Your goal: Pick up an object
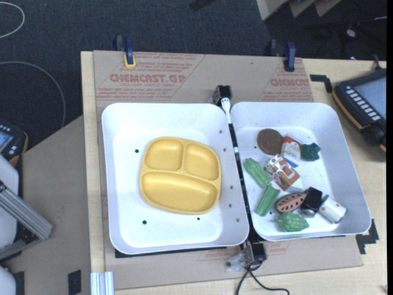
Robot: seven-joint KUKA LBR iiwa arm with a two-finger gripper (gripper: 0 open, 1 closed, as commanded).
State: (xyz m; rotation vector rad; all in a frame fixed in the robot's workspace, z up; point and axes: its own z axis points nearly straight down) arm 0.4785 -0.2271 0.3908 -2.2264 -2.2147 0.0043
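Dark carpet is surrounding the bench (pixel 61 183), and a brown board clamped on top is carrying your two white bins side by side. You are looking at a left bin (pixel 116 165) holding a yellow divided plate (pixel 181 174), lying flat near its middle. Everything worth picking is sitting in the right bin (pixel 344 146) — a brown disc (pixel 269 141) toward the back, two green pods (pixel 256 172) beside the dividing wall, a small red-and-white carton (pixel 284 171), a dark green piece (pixel 311 151) at the far side, and a cluster near the front with a green leafy lump (pixel 292 222), a black block (pixel 311 199) and a white cylinder (pixel 332 211). As for the claw, you cannot tell how it is standing or whether it is carrying anything. Judging by this, the pick is not yet underway — all the pieces are resting in the bin, and choosing one, descending and closing on it are all remaining.
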